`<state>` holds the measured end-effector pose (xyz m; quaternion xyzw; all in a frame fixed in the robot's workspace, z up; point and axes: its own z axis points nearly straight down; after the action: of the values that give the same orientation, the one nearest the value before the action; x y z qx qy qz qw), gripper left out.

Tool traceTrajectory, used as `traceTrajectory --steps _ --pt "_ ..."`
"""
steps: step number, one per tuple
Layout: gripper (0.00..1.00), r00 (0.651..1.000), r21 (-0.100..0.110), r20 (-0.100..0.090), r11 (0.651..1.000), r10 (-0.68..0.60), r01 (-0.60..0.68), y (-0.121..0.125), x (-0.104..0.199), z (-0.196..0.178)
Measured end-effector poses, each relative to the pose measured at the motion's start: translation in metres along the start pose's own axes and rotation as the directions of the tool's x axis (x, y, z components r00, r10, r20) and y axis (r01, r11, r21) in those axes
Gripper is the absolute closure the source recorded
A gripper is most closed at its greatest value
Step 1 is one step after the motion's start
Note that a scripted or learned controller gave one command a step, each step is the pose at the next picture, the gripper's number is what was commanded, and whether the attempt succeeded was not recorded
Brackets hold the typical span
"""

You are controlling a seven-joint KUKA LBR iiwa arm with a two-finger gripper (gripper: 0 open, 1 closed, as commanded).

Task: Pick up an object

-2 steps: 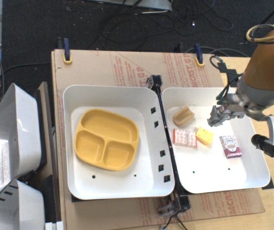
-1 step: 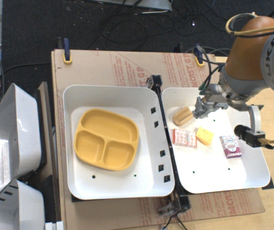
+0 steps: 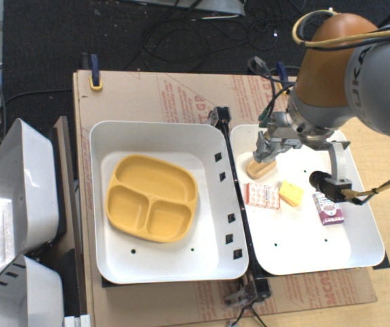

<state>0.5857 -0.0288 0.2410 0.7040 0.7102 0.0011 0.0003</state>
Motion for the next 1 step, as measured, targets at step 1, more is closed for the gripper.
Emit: traceTrajectory --steps 1 --pt "1.00 1.000 0.000 0.000 1.000 0.000 0.000 0.0146 0.0526 -0.0056"
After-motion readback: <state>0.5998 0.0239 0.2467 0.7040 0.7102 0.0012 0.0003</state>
